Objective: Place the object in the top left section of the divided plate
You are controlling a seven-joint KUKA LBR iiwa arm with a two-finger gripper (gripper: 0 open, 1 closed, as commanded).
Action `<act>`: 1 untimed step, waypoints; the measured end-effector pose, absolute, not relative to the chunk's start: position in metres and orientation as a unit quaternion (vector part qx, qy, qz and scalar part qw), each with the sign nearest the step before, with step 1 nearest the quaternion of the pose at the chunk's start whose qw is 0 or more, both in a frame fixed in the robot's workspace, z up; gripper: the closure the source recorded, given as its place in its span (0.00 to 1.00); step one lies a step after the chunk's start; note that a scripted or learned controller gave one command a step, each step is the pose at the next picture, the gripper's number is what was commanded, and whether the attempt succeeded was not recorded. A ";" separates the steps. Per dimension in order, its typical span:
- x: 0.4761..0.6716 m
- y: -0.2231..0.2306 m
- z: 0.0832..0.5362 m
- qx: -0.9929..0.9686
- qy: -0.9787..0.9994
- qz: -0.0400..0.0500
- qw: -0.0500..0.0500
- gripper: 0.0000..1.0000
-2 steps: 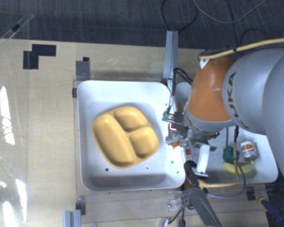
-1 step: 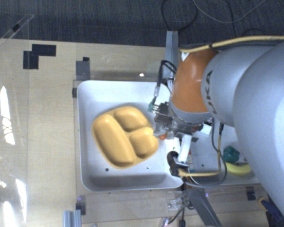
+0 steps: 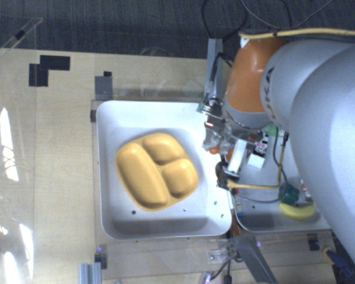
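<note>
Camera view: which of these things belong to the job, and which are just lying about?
Job: yellow divided plate in the left bin; gripper over the bins' shared edge; probably the yellow banana-like thing in the right bin.
Lying about: black tape marks on the bench.

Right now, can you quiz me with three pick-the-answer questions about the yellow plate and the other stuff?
1. The yellow plastic divided plate sits: A in the left white bin; B on the wooden bench top; C on the dark floor.
2. Its sections number: A two; B three; C five.
3. The small yellow banana-shaped object is: A lying off the plate; B resting in a plate section; C tucked under the plate.
Answers: 1 A, white walls surround it. 2 B, one long hollow and two small. 3 A, it lies in the right white bin.
</note>
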State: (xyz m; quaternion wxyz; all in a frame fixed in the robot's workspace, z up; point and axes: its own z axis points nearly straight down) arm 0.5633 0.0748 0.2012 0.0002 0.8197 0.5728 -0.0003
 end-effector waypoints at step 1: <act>0.509 -0.008 0.182 0.770 0.638 0.000 0.000 1.00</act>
